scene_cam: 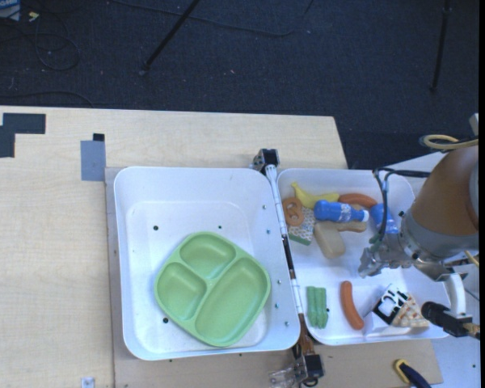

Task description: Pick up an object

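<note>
— Nearest the camera, what sits at the bottom edge?

— Some dark clamp hardware (301, 370) where the two bins meet, and a yellow-handled tool (407, 372) lying on the desk (48, 249) further right.

— And the left bin (137, 217)?

— It carries a green divided plate (213, 288) with three compartments, lying flat toward the bin's near side.

— Where are the things to pick?

— All in the right bin (352, 335). Along its near side lie a green pod-shaped piece (317, 306), an orange-red sausage (352, 305) just beside it, and a pizza slice (409, 314) near a black-and-white patterned block (390, 304). Toward the far side lie a yellow banana (311, 193), a blue bottle (339, 212), a second red sausage (357, 200), a pretzel (293, 211) by the divider, and a tan bread-like piece (330, 240).

— And the arm?

— It reaches in from the right, its orange band (449, 192) over the bin's right side. The gripper (375, 263) hangs low above the bin floor, between the tan piece and the patterned block. Its fingers look close together, though from this angle I cannot tell for sure, and I see no object between them.
</note>
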`<state>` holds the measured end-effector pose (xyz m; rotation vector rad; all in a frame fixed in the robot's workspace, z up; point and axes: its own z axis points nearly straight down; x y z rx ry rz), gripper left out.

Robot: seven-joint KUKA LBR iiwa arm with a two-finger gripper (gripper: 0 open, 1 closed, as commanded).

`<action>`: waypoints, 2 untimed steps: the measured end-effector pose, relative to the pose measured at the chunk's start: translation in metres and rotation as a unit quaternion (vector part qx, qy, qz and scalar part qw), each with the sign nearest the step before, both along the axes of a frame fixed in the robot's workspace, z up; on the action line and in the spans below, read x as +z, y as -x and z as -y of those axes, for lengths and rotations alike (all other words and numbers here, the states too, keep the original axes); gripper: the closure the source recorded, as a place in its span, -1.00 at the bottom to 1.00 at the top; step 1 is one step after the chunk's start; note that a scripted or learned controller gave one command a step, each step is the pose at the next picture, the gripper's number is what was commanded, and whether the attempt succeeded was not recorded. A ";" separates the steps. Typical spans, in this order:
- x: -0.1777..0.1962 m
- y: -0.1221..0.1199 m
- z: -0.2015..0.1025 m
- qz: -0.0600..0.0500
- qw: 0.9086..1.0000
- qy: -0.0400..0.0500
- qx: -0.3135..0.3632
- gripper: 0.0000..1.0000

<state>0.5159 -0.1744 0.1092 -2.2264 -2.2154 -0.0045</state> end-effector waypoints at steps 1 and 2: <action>0.000 0.000 0.000 0.000 1.000 0.000 0.000 -1.00; -0.021 0.026 -0.002 -0.001 1.000 0.000 0.002 -1.00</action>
